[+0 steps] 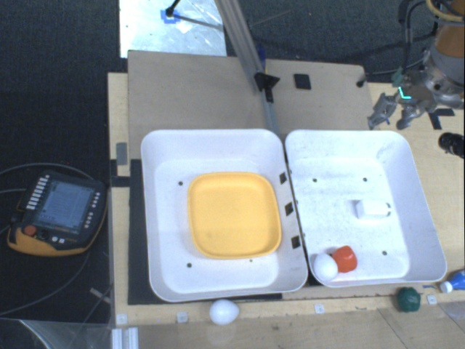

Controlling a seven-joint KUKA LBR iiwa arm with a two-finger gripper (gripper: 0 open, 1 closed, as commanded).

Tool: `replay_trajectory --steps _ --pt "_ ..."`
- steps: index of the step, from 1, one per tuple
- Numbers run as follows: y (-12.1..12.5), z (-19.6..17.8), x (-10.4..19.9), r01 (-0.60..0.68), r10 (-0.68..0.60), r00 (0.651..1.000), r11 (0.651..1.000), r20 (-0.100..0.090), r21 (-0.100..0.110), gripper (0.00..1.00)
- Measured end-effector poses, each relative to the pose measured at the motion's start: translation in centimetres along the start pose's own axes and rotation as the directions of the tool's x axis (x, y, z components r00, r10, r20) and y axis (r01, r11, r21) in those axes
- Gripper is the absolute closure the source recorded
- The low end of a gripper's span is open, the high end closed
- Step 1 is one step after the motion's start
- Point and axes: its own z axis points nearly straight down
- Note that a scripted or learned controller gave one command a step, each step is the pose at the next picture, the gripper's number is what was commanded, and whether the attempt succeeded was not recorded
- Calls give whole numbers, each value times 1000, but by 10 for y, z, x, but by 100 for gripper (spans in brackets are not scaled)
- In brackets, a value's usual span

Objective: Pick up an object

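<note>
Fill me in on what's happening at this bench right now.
A robot arm is set to pick an object from two white bins. Its gripper hangs open above the far right corner of the right bin, holding nothing. That bin holds a small white block, plus an orange piece and a white ball together at its near left corner. The left bin holds a yellow plate. Nothing has been picked up yet.

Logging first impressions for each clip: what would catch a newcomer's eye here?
The yellow plate in the left bin stands out most. Next, the orange object beside a white ball at the right bin's near edge. The gripper hangs past that bin's far right corner, fingers apart, holding nothing.
</note>
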Motion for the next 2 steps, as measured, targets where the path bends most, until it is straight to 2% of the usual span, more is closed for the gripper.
replay_trajectory --steps 1,2 --pt "0 0 0 0 0 1000 1000 0 0 0" --pt "-5 62 1 -1 1 1000 1000 -1 5 0"
